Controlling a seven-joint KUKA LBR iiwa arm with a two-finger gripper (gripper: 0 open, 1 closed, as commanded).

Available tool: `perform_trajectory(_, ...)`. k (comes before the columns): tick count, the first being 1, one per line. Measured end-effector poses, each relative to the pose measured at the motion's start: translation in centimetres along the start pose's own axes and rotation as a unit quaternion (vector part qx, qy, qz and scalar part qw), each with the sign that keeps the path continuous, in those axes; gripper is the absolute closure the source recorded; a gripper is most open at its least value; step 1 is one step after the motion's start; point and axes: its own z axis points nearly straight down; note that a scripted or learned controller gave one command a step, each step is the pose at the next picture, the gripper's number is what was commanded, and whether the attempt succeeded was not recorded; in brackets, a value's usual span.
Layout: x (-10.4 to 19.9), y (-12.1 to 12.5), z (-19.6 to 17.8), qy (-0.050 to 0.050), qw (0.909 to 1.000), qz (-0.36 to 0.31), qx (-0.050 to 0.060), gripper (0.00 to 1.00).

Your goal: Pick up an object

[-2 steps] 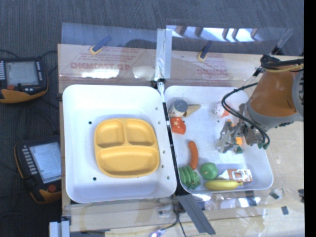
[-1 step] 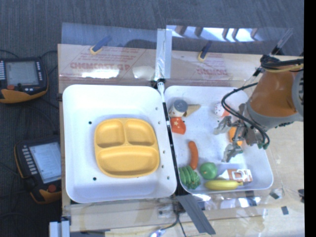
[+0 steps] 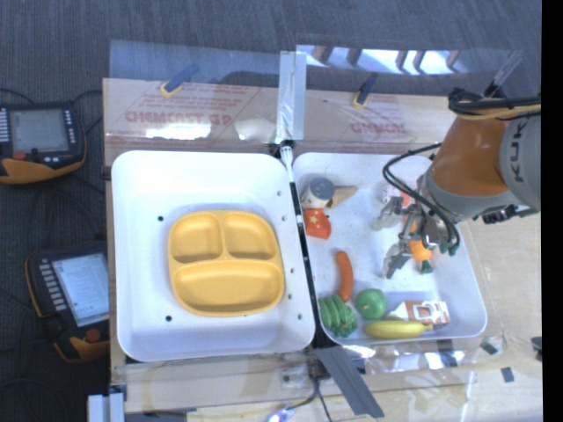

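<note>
My gripper (image 3: 391, 236) hangs low over the right bin (image 3: 466, 297), near its right-centre, below the orange band of the arm (image 3: 471, 156). Its two fingers (image 3: 395, 259) stand spread apart, open, and nothing shows between the tips. A small orange and green object (image 3: 421, 250) lies just right of the fingers, partly hidden by the wrist. In the same bin lie a red-orange sausage shape (image 3: 344, 273), a green ball (image 3: 371, 303), a leafy green piece (image 3: 337, 316), a banana (image 3: 396, 329), a small orange-white box (image 3: 427, 311), a red piece (image 3: 317, 225) and a grey-topped cone (image 3: 323, 190).
The left bin (image 3: 141, 192) holds a yellow divided plate (image 3: 227, 262). A raised wall (image 3: 299, 236) divides the two bins. Black cables loop around the wrist (image 3: 413, 187). Two handheld controllers (image 3: 40, 139) lie off the bench at the left.
</note>
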Motion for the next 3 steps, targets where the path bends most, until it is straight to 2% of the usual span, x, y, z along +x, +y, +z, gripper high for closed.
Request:
perform_trajectory(1, 2.4, 7.1, -0.1, -0.003, 0.9999, -0.014, -0.001, 0.00)
perform_trajectory(2, 8.0, 6.4, -0.2, -0.005, 1.0000, -0.002, 0.000, 0.00)
perform_trajectory(3, -0.3, 5.7, -0.6, 0.004, 0.9996, -0.027, 0.000, 0.00)
